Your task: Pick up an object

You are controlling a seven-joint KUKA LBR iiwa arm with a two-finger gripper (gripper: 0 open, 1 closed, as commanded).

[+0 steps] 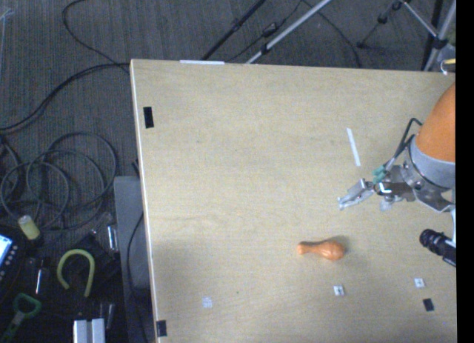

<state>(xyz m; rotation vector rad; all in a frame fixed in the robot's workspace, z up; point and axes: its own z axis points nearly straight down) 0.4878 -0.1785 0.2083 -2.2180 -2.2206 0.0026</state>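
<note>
An orange pear-shaped object [323, 250] lies on its side on the pale wooden bench top [237, 156], in the lower right part of the camera view. My gripper [352, 194] reaches in from the right and points left. It sits above and a little right of the orange object, well apart from it. The metal fingers [346, 201] look slightly open and hold nothing. The orange band of the arm [438, 131] shows at the right edge.
A thin white stick [354, 147] lies on the bench just above the gripper. Small white and black markers [338, 290] dot the lower right of the board. Cables and tools lie on the floor to the left, beyond the bench edge.
</note>
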